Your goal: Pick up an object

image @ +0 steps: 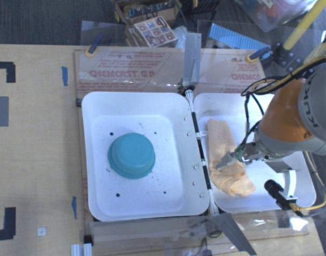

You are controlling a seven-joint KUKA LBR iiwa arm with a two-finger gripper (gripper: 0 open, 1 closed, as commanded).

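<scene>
Nearest, the front rim of the right-hand shallow white plastic bin point(259, 206). Inside it lies a crumpled peach-tan cloth point(221, 138), the only loose item in that bin. The cloth's near end is bunched into thick folds; the far end is flatter.

Long axis of the cloth runs near to far, parallel with the divider between the bins and close beside it, with the near end drifting slightly rightward.

The two-finger gripper point(227, 162) is low over the cloth, about two-thirds of the way toward its near end. It enters from the right and points left and a little nearward, so it meets the long axis roughly crosswise. The cloth lies under the tip and extends both ways from it. Cannot tell whether the pincer is open or closed, or whether any fabric is caught; contact looks likely but is not certain.

Behind the tip, the grey arm with the orange band point(283, 119) fills the right of the bin. One arm only, so there is no choice of reach.

Left-hand white bin point(94, 159): an upturned round teal plastic bowl point(132, 154), well apart from the gripper, beyond the divider.

Judgement: the cloth is the target; a crosswise pinch at a fold, then a straight lift, seems best.

Farthest: clear sheets with red lettering point(125, 71) stand behind both bins.
</scene>
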